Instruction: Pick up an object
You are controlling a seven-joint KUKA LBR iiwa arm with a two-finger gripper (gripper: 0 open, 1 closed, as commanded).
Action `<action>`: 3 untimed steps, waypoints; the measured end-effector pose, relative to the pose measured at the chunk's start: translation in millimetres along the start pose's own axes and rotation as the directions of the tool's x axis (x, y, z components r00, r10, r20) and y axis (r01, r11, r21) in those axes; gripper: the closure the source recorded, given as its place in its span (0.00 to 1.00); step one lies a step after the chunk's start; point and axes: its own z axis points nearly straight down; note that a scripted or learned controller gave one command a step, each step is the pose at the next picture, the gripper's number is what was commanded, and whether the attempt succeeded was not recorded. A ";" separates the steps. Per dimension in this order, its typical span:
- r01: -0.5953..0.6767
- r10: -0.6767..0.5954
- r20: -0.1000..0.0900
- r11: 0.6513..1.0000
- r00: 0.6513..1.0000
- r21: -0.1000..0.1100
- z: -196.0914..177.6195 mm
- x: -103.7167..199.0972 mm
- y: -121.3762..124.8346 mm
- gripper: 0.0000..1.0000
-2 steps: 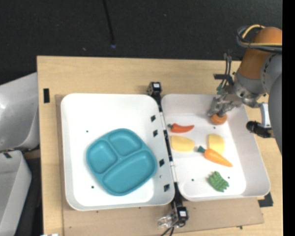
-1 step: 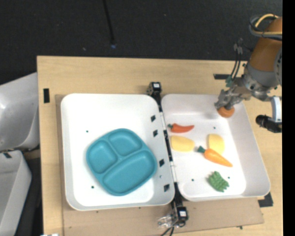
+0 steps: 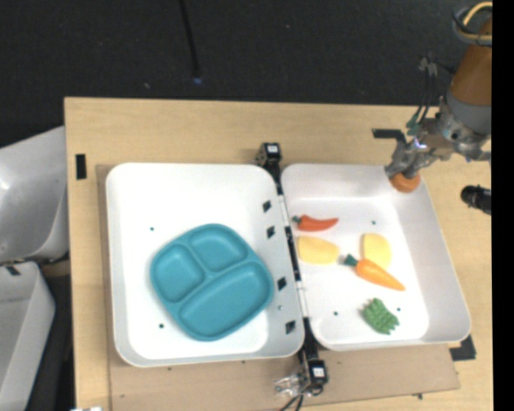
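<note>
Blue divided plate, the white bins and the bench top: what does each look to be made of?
Blue divided plate: likely moulded plastic, smooth with a soft sheen, rounded compartment ridges. White bins: probably thin formed plastic, matte to slightly glossy, with rounded corners and a raised lip. Bench top: looks like light wood or wood-look laminate, matte pale tan; grain is too faint to tell which.

Orange-banded grey arm, yellow cable, metal claw

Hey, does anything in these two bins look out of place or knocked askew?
Mostly tidy. One small orange object sits at the right bin's far corner, right under the gripper, apart from the other toy foods. The blue divided plate lies skewed in the left bin.
</note>
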 end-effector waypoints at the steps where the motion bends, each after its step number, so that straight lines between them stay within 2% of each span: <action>1: 0.003 -0.003 -0.002 1.000 1.000 0.005 -8.4 41.4 -6.9 1.00; 2: 0.004 -0.004 -0.004 1.000 1.000 0.006 -22.2 90.7 -14.8 1.00; 3: 0.004 -0.004 -0.003 1.000 1.000 0.007 -16.7 135.5 -16.4 1.00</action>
